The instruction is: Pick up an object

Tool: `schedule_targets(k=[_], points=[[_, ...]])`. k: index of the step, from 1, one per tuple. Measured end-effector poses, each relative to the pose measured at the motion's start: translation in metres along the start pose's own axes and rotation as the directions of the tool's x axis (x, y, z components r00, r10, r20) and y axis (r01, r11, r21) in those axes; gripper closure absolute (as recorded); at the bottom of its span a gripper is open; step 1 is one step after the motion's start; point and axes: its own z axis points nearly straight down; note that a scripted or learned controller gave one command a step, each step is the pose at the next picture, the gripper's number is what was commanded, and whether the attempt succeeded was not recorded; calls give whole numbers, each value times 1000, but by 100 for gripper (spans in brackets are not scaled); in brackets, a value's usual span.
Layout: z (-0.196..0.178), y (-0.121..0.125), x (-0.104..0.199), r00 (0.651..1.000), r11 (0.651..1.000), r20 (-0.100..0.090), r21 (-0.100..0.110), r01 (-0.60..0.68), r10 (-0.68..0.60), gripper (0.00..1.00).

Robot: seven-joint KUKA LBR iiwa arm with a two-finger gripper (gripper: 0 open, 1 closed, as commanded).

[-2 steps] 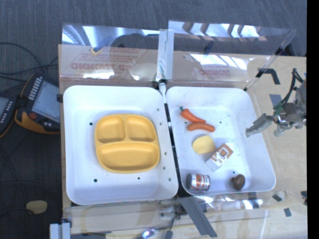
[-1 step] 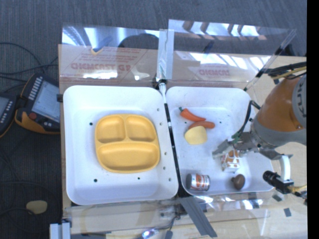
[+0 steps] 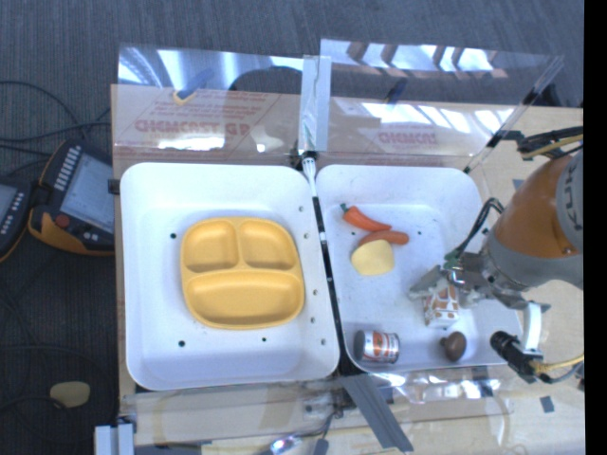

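You see two white bins side by side: the left bin [image 3: 142,282] holds one yellow divided tray [image 3: 243,271] with three compartments, and the right bin [image 3: 417,192] holds five loose items. Count them as follows: one orange carrot [image 3: 372,224] near the divider, one pale yellow potato-shaped piece [image 3: 374,257] touching the carrot's underside, one metal can [image 3: 378,346] lying on its side at the front wall, one dark brown rounded item [image 3: 454,346] to the can's right, and one small white-and-orange patterned item [image 3: 442,303] directly beneath the gripper [image 3: 446,287]. The arm [image 3: 541,230] enters from the right and covers the bin's right wall. The gripper sits low over the patterned item, just above the brown item; metal hardware and cables blur its outline, so you cannot tell how it is set or whether it touches the item. The patterned item's shape is partly hidden. Outside the bins, one handheld pendant [image 3: 81,202] lies on the floor at left.
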Motion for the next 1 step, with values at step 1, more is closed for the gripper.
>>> schedule_targets(k=[1], points=[[-9,1,0,1000,1000,1,-2,-2,2,100]])
